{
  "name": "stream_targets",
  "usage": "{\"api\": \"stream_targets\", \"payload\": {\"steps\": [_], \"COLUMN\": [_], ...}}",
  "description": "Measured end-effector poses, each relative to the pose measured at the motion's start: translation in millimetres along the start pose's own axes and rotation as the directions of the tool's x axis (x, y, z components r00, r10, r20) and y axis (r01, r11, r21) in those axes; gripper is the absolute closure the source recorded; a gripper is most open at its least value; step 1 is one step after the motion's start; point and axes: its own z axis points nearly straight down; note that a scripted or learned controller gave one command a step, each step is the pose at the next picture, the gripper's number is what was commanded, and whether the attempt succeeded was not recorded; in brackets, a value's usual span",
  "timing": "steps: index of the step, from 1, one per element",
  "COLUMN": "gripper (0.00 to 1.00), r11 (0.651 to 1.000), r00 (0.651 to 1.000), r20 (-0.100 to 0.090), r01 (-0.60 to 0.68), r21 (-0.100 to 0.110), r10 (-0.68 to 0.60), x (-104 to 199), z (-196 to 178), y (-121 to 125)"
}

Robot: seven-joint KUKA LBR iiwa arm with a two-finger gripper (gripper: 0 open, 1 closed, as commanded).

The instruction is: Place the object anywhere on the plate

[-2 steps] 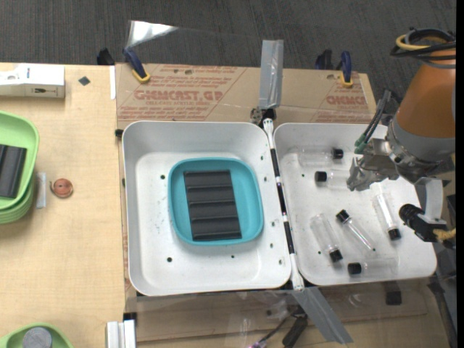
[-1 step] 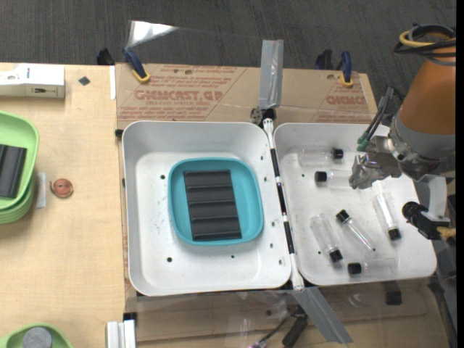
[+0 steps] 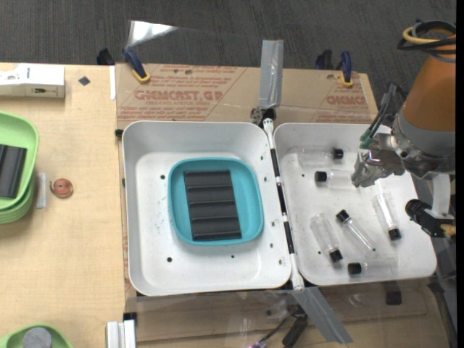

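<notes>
Pale wood bench (image 3: 65, 267) bears two white bins (image 3: 145, 267) over dark carpet (image 3: 217, 13).

Two white bins sit side by side on the table (image 3: 65, 267). The left bin (image 3: 145, 267) has a blue plate (image 3: 250, 194) in it, and a black ridged block (image 3: 212, 204) lies on the plate. The right bin (image 3: 304, 259) has several small clear tubes (image 3: 354, 231) with black caps, lying apart from each other. The pincer (image 3: 365, 171) hangs over the right bin, near the tubes at the back. A green tray (image 3: 22, 140) sits at the left edge.
</notes>
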Motion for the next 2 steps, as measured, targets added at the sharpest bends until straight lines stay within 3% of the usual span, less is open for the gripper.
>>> {"api": "stream_targets", "payload": {"steps": [1,2], "gripper": [1.00,1.00], "r11": [1.000,0.985], "r00": [1.000,0.985], "r20": [0.002,-0.008], "r01": [0.002,0.173], "r21": [0.002,-0.004], "r10": [-0.002,-0.173], "x": [-1.0,8.2], "z": [-8.0,63.1], "y": [0.4,-5.1]}}
